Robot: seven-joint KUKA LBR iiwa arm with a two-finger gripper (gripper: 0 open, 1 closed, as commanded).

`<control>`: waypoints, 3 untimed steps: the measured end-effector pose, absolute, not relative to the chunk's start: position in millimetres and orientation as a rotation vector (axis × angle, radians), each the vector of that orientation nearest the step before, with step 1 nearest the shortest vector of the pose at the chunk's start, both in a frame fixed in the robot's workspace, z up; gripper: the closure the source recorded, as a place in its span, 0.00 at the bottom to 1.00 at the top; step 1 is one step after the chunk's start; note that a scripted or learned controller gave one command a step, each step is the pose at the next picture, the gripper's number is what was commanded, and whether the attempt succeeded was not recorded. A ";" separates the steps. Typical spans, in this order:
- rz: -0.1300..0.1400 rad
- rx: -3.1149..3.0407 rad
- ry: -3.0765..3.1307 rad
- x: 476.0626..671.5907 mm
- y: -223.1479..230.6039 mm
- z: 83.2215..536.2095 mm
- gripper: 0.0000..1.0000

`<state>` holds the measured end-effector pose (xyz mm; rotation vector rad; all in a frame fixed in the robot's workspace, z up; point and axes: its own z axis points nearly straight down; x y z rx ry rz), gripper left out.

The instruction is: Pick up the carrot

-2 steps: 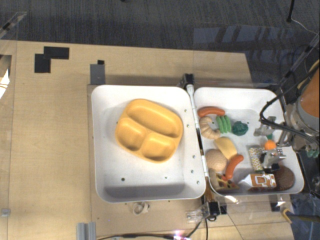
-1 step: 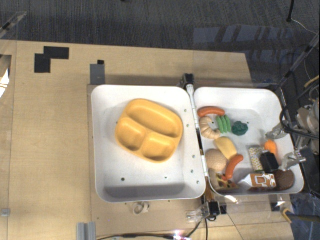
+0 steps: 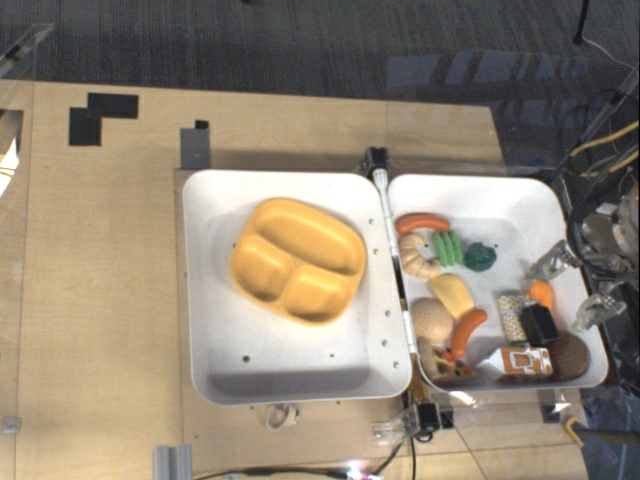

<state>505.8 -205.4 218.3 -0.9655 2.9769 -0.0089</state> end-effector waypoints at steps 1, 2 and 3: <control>-0.004 -1.410 2.801 497.1 -205.2 167.5 0.00; -0.005 -1.154 2.909 576.8 -203.4 168.0 0.00; -0.006 -1.307 2.849 497.6 -205.9 169.4 0.00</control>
